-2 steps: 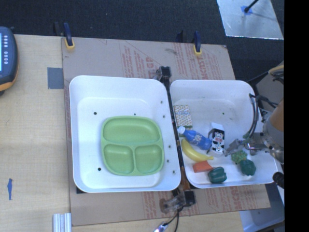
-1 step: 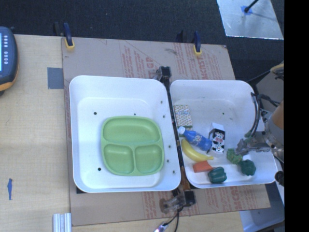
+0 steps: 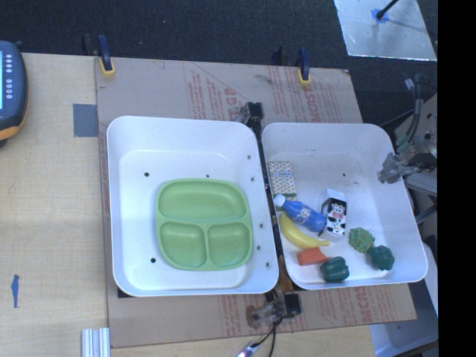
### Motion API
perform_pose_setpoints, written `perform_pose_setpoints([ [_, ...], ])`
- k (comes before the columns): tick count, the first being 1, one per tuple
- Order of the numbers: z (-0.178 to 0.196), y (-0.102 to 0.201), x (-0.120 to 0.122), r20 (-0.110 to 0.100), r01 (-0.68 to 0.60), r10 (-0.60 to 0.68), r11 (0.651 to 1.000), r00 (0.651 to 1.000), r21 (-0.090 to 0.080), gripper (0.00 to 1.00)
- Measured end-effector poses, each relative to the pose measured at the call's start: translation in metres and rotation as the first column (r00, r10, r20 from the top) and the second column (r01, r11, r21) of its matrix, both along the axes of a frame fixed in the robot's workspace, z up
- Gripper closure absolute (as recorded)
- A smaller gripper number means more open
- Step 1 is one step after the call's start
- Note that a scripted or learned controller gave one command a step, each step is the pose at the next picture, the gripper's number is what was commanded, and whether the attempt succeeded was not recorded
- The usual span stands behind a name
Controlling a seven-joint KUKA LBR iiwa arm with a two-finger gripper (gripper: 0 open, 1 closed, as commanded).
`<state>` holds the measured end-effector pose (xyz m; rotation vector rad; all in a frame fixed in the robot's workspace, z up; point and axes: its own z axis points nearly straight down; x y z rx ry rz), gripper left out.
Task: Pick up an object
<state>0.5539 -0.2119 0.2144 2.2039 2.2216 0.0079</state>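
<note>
I see a smooth green divided tray (image 3: 202, 222) in the left bin (image 3: 123, 199); right of it lie a blue bottle (image 3: 301, 214), curved banana (image 3: 297, 234), glossy green pepper (image 3: 335, 270); gripper (image 3: 390, 168) far right, finger state unclear.

bench fittings and a green tray around two white bins

the left bin (image 3: 119, 199) holds a green divided tray (image 3: 202, 223); the right bin (image 3: 372, 136) sits touching it, both on a cardboard sheet (image 3: 223, 88) held by two blue clamps (image 3: 105, 56) at the far edge. a grey tape square (image 3: 85, 120) lies left, near a yellow-edged pendant (image 3: 10, 88).
</note>
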Motion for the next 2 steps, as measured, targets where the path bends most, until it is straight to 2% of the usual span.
perform_pose_setpoints([
  [1, -0.102, 0.046, -0.081, -0.018, 0.006, -0.005, 1.000, 1.000, 0.005, 1.00],
  [2, 0.002, 0.089, -0.060, -0.004, -0.001, 0.001, 1.000, 1.000, 0.006, 1.00],
])
